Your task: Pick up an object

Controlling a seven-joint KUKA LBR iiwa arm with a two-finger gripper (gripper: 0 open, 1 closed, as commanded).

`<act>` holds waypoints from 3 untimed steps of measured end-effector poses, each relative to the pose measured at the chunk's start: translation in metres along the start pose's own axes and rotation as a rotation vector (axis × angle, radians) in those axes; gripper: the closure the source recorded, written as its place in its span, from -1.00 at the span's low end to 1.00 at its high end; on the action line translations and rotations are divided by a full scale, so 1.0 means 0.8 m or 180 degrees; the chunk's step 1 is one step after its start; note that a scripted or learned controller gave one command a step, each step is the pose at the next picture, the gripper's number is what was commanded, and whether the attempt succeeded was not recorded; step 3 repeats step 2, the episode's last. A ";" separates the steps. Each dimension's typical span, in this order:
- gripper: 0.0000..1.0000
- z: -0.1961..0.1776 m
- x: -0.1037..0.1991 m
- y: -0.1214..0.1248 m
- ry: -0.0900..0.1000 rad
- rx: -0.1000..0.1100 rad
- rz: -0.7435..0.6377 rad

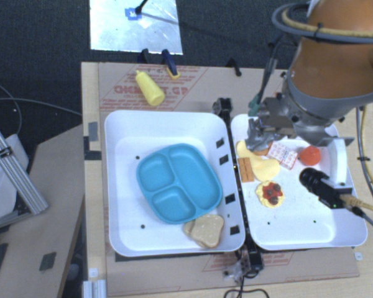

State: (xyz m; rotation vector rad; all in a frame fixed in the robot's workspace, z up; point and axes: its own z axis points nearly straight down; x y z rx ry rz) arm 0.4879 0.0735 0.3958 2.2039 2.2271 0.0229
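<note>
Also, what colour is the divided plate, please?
The divided plate is light blue, per the camera view.

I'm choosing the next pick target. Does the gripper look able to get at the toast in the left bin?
Probably yes. The toast lies uncovered at the near edge of the left bin, beside the blue plate. The gripper hangs over the right bin, so it must cross the divide first.

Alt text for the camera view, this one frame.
The grey arm's gripper hangs low over the right white bin, near a red-and-white packet and an orange ball. The left white bin holds a blue divided plastic plate and a tan bread slice.
</note>
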 end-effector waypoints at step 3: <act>1.00 -0.050 0.010 0.000 -0.0012 0.0038 0.0014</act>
